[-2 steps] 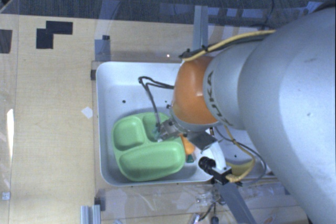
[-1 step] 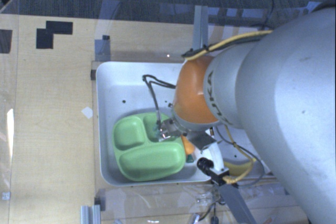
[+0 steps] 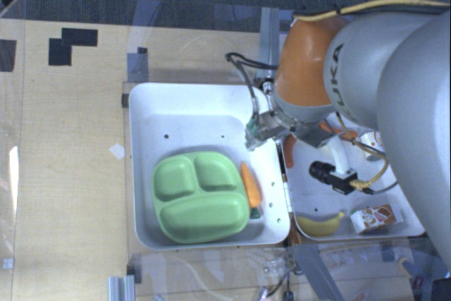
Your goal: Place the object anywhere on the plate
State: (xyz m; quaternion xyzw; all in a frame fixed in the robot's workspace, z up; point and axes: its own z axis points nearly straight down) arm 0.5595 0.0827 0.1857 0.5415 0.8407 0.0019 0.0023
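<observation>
1. The left bin [image 3: 141,151] has bare white floor across its upper half. The green divided plate [image 3: 201,197] fills the lower half, close to the near wall.
2. The carrot [image 3: 249,183] lies in the left bin in the narrow strip between the plate's right rim and the bin's right wall, its leafy end toward the near wall. Whether it touches the rim cannot be told.
3. The arm [image 3: 380,81] reaches in from the right, its orange band [image 3: 306,60] above the wrist. The gripper [image 3: 256,130] hangs over the left bin's right edge, above the carrot and apart from it.
4. Whether the gripper is open or closed cannot be told, and nothing is seen in its grasp.
5. The arm covers most of the right bin [image 3: 310,204]. A banana [image 3: 320,223] and a small carton [image 3: 373,217] show along the bin's near wall.
6. A reddish thing [image 3: 287,149] under the wrist is too hidden to identify.
</observation>
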